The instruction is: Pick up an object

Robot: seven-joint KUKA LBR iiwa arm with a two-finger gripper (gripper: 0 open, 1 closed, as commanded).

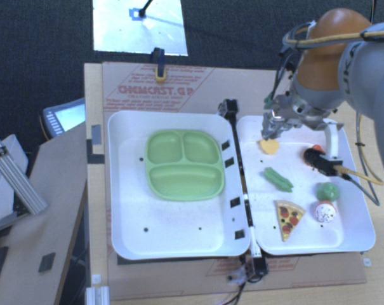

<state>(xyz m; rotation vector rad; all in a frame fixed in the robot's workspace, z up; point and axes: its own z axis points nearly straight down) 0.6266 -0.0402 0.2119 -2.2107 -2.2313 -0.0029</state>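
My gripper point(271, 131) hangs over the far left part of the right bin point(357, 234). Just below it, on the bin floor, lies a small yellow piece point(268, 147); whether the gripper touches it I cannot tell. Nearer the middle of this bin lies a green pea pod point(278, 178). A pizza slice point(287, 218) rests near the front edge. To its right are a green leafy toy point(327, 190) and a white speckled ball point(325, 213). A small red piece point(315, 149) lies at the right side.
The left bin point(134, 234) holds a light green divided plate point(183, 164) in its middle. A black divider point(237, 170) runs between the two bins. The grey arm with its orange band point(328, 49) reaches in from the upper right.
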